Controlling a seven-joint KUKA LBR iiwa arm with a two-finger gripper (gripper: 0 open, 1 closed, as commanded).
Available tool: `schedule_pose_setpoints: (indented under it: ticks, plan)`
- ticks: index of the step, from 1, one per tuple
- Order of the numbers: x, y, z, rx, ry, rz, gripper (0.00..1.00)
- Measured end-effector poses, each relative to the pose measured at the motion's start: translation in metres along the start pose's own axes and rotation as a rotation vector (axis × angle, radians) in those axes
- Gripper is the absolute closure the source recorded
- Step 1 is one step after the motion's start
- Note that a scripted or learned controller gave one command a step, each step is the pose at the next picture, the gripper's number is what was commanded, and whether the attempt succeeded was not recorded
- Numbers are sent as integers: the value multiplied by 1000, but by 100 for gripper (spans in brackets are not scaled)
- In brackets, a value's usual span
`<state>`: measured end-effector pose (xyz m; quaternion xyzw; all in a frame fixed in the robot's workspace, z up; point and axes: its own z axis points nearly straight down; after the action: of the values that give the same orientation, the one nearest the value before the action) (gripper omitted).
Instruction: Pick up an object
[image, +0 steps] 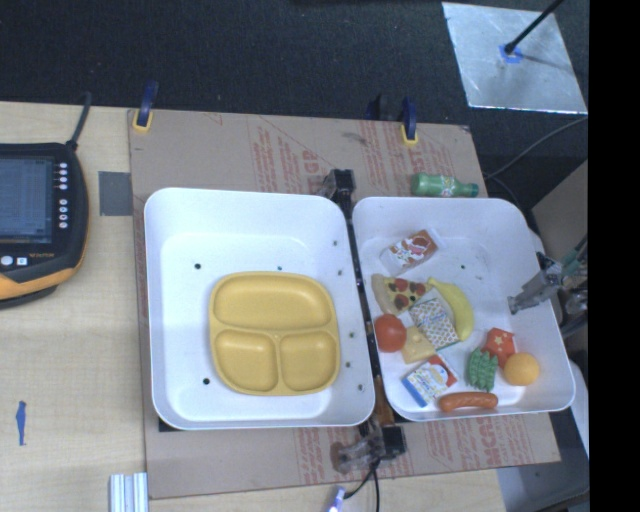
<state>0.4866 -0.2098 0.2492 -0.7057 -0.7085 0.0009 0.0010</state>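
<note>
While toy food (437, 326) is scattered in the right bin (500, 225), the gripper (535, 293) is seen at its right rim, finger state undeterminable.

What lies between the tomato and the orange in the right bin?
In the camera view, between the tomato and the orange lie a checkered packet, a green toy and a red strawberry.
</note>
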Motion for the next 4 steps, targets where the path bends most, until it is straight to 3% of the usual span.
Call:
schedule_pose_setpoints:
  ticks: [1, 2, 3, 4]
  plan:
    - [4, 86, 57, 1, -1, -2, 0]
    - [37, 55, 72, 2, -1, -2, 0]
    - [48, 74, 154, -5, -1, 0, 0]
    - [48, 75, 143, -6, 0, -4, 100]
